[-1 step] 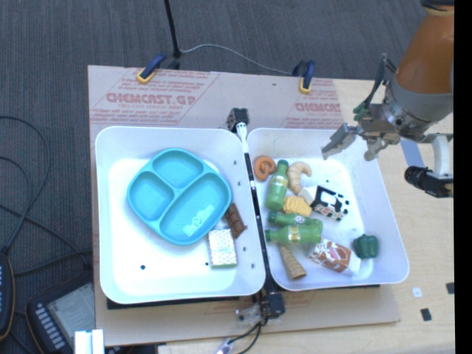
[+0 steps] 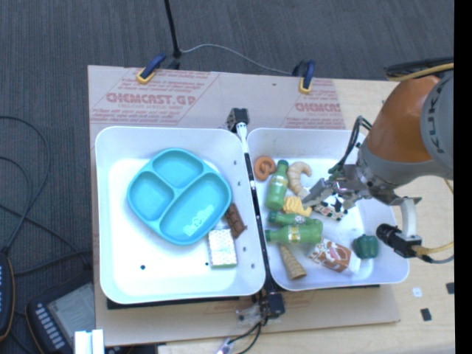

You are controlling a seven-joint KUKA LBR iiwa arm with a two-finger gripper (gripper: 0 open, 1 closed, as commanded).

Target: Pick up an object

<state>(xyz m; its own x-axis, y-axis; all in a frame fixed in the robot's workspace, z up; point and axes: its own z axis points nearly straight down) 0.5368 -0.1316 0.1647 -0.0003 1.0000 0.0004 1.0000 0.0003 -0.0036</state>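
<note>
While my gripper (image 2: 322, 195) is hanging with its fingers spread apart over the crowded toys in the right bin (image 2: 383, 275), I am worrying it bumps the green bottle (image 2: 295, 234) and grabs nothing.

Plastic toys, glossy bins

Both white bins (image 2: 110, 198) look smooth, shiny plastic; the blue plate (image 2: 179, 195) is matt plastic, the green bottles (image 2: 295, 234) glossy, the bench (image 2: 147, 98) dull board.
</note>
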